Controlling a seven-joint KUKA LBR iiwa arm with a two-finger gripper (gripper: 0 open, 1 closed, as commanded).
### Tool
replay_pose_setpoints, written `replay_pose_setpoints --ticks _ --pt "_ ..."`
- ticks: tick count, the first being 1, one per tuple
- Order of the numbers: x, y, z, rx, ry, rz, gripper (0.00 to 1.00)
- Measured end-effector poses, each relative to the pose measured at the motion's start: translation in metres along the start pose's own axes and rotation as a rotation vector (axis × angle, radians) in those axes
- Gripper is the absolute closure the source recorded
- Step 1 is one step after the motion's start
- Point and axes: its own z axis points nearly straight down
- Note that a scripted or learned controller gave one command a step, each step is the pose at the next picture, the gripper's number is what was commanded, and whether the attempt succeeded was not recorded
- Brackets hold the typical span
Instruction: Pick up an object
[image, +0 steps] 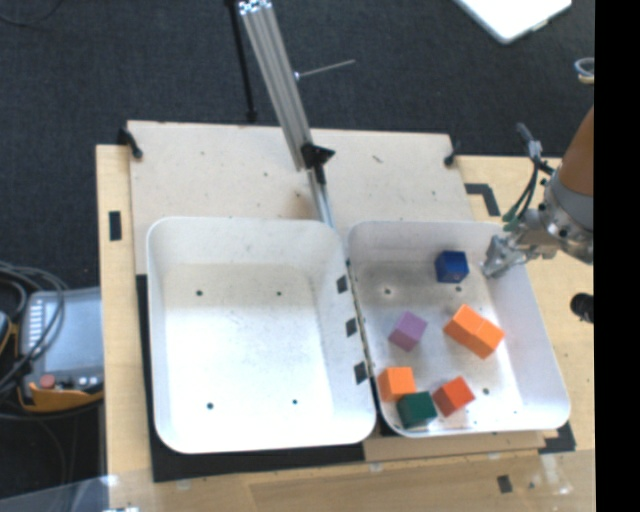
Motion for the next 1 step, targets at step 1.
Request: replay_pose_setpoints --ticks 1 --pt "0.0531 0.0018 0.0093 0.006 0.002 -0.002 1.0"
